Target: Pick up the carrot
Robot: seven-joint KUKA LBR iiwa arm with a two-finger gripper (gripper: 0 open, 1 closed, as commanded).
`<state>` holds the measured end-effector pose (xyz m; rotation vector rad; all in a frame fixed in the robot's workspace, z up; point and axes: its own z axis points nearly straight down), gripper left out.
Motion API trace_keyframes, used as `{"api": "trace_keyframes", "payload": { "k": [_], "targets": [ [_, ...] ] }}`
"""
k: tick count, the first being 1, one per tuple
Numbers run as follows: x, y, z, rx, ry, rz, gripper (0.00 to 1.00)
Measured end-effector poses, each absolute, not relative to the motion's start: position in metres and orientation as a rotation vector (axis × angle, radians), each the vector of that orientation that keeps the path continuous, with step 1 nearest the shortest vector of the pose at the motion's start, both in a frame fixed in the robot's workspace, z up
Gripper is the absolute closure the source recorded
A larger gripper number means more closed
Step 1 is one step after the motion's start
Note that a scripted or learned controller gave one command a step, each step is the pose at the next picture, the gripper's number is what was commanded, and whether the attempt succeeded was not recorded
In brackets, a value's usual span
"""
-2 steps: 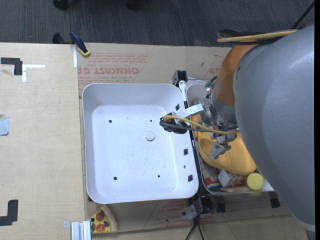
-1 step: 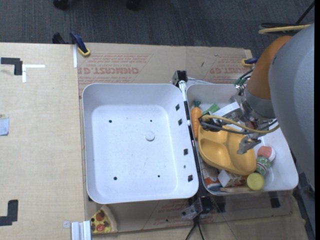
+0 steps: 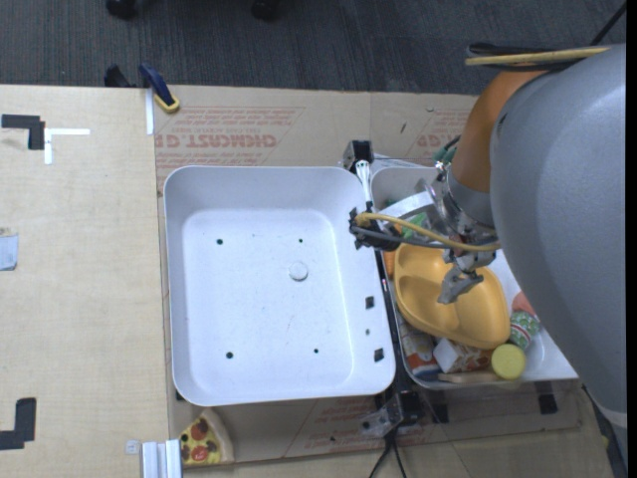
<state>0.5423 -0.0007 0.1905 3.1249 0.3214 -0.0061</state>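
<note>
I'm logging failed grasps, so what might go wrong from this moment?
The gripper sits low over the big yellow bowl-shaped object in the crowded right white bin, so it may close on that instead of a carrot. The small yellow-green round object and other items packed beside it could get knocked or dragged.

**Surfaces and finishes**

Left bin [image 3: 199, 366]: smooth white plastic, faintly glossy; bench [image 3: 80, 297]: matt pale wood, with printed brown cardboard [image 3: 239, 137] beneath the bins; yellow bowl [image 3: 438, 302]: glossy plastic; arm [image 3: 567, 217]: smooth grey casing with satin sheen; floor [image 3: 328, 28]: rough dark carpet.
</note>
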Motion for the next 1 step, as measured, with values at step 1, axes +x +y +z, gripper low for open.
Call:
{"api": "trace_keyframes", "payload": {
  "k": [1],
  "targets": [
    [0.5423, -0.001, 0.1906, 3.125, 0.321, -0.006, 0.0]
  ]
}}
